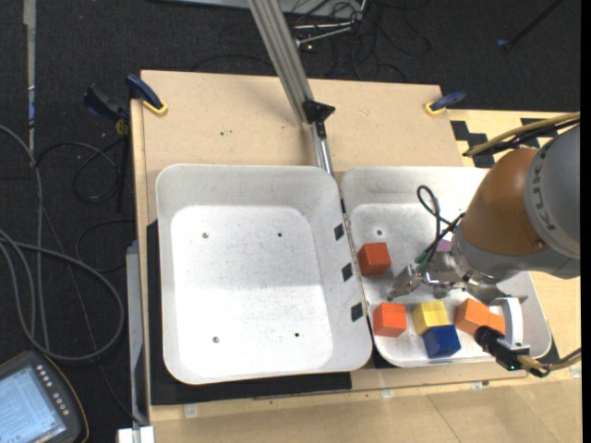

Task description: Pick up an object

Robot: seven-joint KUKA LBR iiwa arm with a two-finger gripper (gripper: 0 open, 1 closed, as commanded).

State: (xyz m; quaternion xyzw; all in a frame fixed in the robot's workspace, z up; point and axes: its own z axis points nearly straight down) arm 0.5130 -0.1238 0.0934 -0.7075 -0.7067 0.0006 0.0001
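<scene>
Hovering in right bin (388, 212), hand (406, 282) between orange cube (374, 258) toward table far edge and second orange cube (390, 319) toward near edge; finger state impossible to tell.

The left bin (247, 270) offers a broad bare floor, open from above on every side. The right bin (392, 206) is crowded — its far part is bare, but an orange cube (374, 258) sits near the dividing rim, and along the near wall an orange block (390, 318), a yellow cube (430, 316), a blue cube (442, 341) and another orange block (480, 316) stand close together. The arm (517, 215) overhangs the bin's right half, with the gripper (413, 282) low between the cubes.
</scene>
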